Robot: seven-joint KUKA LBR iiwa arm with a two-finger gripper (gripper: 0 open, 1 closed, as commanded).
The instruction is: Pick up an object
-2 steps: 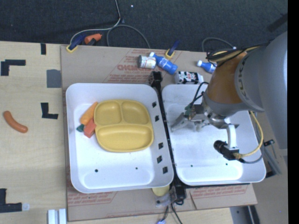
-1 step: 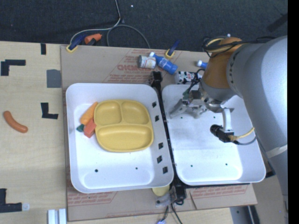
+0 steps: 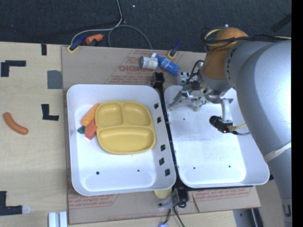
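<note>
From the camera view, the claw [image 3: 188,98] hangs low over the near-left corner of the right bin [image 3: 222,171], nothing visibly in it. I judge this the approach step. The likeliest objects, a yellow plate [image 3: 125,126] and an orange carrot [image 3: 89,114], lie well to the claw's left in the left bin [image 3: 113,183], so the next move calls for crossing the divider. Whether the claw is apart or together I cannot tell (the wrist clutter blurs it).
</note>
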